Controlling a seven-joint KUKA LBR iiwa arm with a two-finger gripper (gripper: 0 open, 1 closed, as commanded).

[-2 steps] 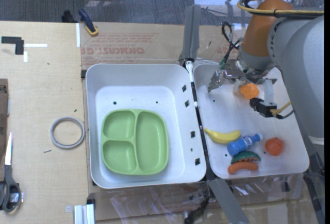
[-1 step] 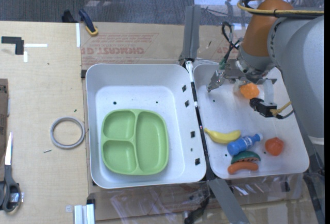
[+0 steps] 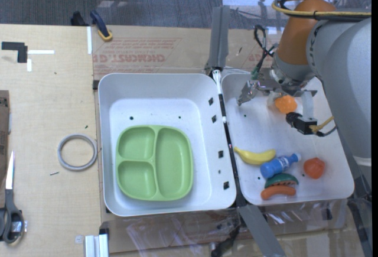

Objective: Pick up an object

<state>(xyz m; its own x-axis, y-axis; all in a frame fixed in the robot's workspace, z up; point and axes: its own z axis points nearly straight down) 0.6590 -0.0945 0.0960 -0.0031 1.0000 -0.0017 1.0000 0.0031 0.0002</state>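
My gripper (image 3: 270, 94) hangs over the far end of the right bin (image 3: 331, 188), under the orange wrist band. A small orange object (image 3: 285, 103) lies right beside it, partly covered by the gripper's body; whether it is held cannot be made out. Nearer the front of the same bin lie a yellow banana (image 3: 254, 156), a blue bottle (image 3: 279, 164), a red-orange ball (image 3: 314, 168), a green and dark toy (image 3: 282, 179) and a red sausage-shaped piece (image 3: 277, 192).
The left bin (image 3: 109, 132) holds a green divided plate (image 3: 155, 162). On the wooden bench to the left lie a grey tape ring (image 3: 77, 151) and scissors (image 3: 9, 220). The big grey arm (image 3: 348, 72) covers the right bin's far right corner.
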